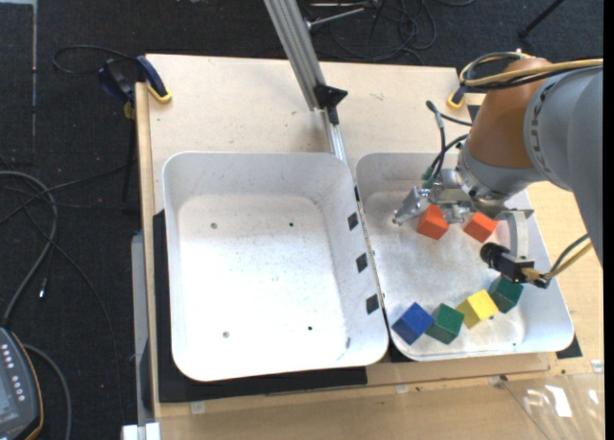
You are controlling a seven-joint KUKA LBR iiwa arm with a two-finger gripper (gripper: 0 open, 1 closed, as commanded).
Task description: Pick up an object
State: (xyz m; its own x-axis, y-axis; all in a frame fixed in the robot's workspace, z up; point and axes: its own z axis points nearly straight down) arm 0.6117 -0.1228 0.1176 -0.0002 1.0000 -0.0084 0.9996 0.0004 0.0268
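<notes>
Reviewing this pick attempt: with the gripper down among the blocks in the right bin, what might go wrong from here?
The gripper sits by two orange blocks lying close together; it may clip one while closing on the other, or lift nothing. The blue, green and yellow blocks crowd the right bin's near wall, so a nudge could jam them.

No text, label, brand, number or sign can be read anywhere in the frame. The device at the lower left corner [17,385] carries rows of small buttons, but any markings on them are too small to make out.
</notes>
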